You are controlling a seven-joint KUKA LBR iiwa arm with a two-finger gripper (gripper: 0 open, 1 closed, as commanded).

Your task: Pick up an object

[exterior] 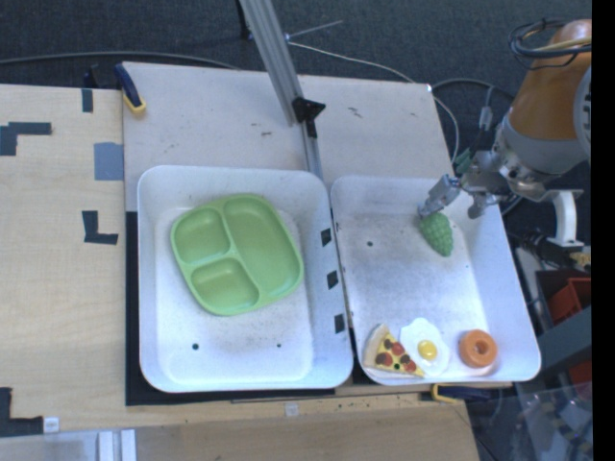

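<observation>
A bumpy green toy vegetable (438,233) lies in the right bin (404,286), near its far right corner. My gripper (440,200) comes in from the right and sits right at the vegetable's upper end, touching or nearly touching it. Along the same bin's front edge lie a pizza slice (389,352), a fried egg (424,344) and an orange ring-shaped toy (478,349).
A green divided plate (235,252) lies in the left bin (163,344). A slanted metal pole (279,56) stands behind the bins, reaching down to the gap between them. Cables (461,113) trail at the back right, beside the arm.
</observation>
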